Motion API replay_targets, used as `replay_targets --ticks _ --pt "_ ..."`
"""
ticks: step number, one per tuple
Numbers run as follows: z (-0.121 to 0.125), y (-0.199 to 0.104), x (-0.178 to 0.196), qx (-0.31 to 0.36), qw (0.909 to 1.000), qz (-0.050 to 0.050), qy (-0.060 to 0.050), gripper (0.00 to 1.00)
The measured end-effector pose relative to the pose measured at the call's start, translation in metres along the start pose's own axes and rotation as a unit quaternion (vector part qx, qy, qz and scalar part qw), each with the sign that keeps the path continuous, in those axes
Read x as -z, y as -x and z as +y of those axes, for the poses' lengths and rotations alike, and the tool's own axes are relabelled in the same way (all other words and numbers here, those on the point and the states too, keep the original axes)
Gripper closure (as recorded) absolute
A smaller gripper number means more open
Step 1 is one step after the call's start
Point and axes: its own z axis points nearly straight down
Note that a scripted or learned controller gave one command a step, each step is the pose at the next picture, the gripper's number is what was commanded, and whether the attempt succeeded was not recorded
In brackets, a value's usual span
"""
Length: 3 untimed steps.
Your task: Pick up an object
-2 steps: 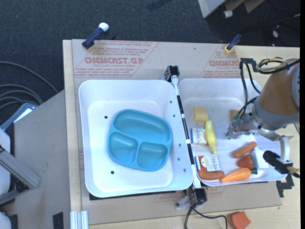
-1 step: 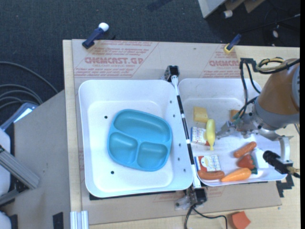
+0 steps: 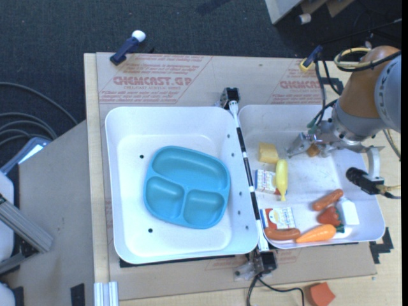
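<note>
Two bins [image 3: 121, 171]: end effector [image 3: 310, 144] low in the right one near a banana [image 3: 280, 177], finger state I cannot tell

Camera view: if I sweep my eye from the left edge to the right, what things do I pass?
Left bin → blue divided plate → yellow block → banana → carrot → sausage → arm's orange band.

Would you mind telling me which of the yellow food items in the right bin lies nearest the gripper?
The yellow cheese block; it sits just left of the gripper, while the banana lies lower down, farther off.
</note>
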Motion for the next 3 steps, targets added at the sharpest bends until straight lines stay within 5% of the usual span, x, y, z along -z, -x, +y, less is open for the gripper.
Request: replay_targets --ticks 1,2,3 --pt "0.001 0.0 0.01 0.001 1.0 -0.001 0.001 1.0" --pt "0.0 0.0 0.01 0.001 1.0 -0.001 0.001 0.0" --pt "-0.085 -0.009 -0.001 -0.001 1.0 0.001 -0.002 0.0"
